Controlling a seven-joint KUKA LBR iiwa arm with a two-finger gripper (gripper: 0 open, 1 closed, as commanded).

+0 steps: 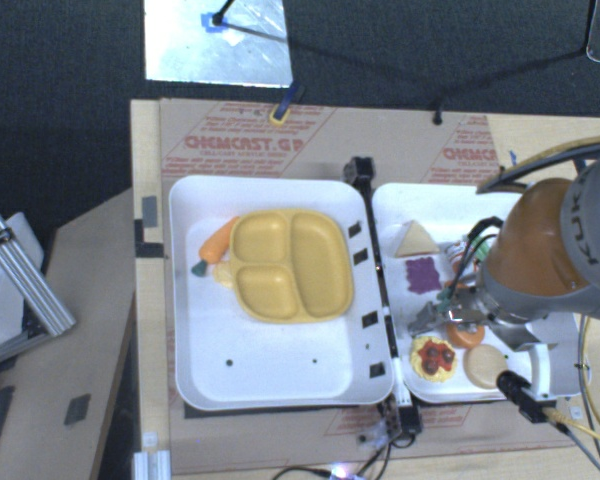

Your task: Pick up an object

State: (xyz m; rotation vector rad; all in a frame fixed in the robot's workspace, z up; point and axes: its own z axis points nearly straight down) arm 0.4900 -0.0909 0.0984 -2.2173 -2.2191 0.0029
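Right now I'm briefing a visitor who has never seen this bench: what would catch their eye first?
First the yellow divided plate in the middle of the left bin, with an orange toy carrot against its left edge. Then the arm's orange band over the right bin, its pincer low among small toy foods: a purple piece, a pale wedge and a little pizza.

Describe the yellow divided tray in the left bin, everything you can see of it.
The yellow divided tray looks like matte plastic, roughly square with rounded corners. Raised ridges split it into three compartments: one tall one on the view's right, two smaller ones stacked on the left. It lies flat and slightly rotated on the floor of the left bin, toward the far side. No food shows in its compartments. A toy carrot rests against its upper-left edge, with a small pale yellow piece just below it.
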